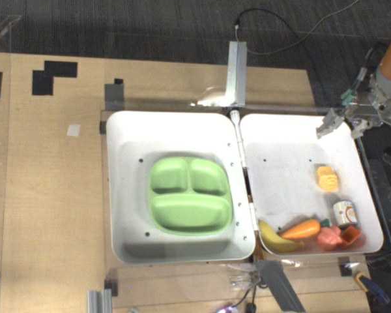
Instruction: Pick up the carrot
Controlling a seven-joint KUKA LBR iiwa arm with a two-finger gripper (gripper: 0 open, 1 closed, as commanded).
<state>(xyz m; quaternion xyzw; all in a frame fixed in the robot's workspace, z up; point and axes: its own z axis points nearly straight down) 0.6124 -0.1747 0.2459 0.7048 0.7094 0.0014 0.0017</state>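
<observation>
The carrot [302, 228] is a smooth, tapered orange piece lying in the right bin [280, 168] near its front wall, its tip resting on a curved yellow banana [274, 238]. Just right of it sit a pink lumpy item [329, 238], a small can [344, 212] and a ridged yellow piece [327, 178]. The left bin [127, 149] holds a glossy green divided plate [189, 193]. The claw [342, 124] hangs over the right bin's far right corner, its two fingers spread apart and gripping nothing. The arm is cut off at the frame edge.

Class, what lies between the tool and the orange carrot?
In the camera view, bare white bin floor lies between the tool and orange carrot; the yellow ridged piece sits just aside.
</observation>
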